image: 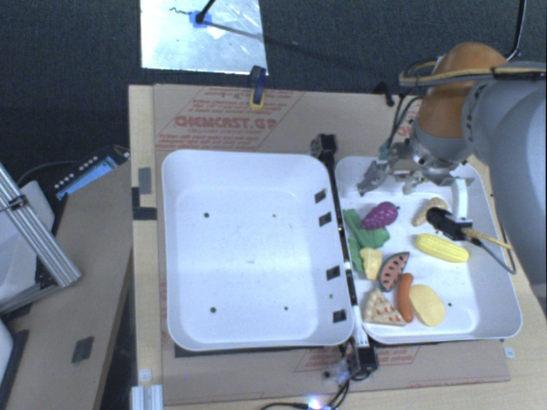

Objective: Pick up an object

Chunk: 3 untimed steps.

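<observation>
The grey two-finger gripper [374, 180] is seen hanging with its fingers spread and nothing held over the far part of the right-hand shallow white bin [504, 301], while the purple toy grape cluster [379, 214] is found just nearer the camera, its long axis slanted

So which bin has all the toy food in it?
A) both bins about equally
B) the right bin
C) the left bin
B: the purple grapes, the corn cob, the watermelon slice and the other pieces all lie in the right bin, under the arm.
</observation>
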{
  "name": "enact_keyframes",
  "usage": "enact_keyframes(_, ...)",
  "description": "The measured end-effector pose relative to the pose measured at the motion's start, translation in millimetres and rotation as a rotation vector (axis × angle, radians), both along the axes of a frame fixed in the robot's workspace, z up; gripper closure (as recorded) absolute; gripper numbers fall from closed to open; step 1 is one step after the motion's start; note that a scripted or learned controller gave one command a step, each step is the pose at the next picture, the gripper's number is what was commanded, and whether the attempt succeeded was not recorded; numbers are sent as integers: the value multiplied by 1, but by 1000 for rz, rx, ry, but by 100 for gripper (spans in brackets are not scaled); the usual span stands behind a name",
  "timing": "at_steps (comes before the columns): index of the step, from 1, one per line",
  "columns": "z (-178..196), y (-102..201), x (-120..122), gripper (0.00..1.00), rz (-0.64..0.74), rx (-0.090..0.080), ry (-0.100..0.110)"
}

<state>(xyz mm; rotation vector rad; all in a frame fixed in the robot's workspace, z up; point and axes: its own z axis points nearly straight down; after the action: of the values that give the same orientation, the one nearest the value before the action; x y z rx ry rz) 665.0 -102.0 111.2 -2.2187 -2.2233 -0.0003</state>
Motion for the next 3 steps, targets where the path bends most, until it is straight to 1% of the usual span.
enact_keyframes(1,12,0,2,100,2,-1,-6)
enact_keyframes(2,49,2,-66,100,-2,-1,-1)
enact_keyframes(3,-7,-13,-181,100,-9,-4,-3)
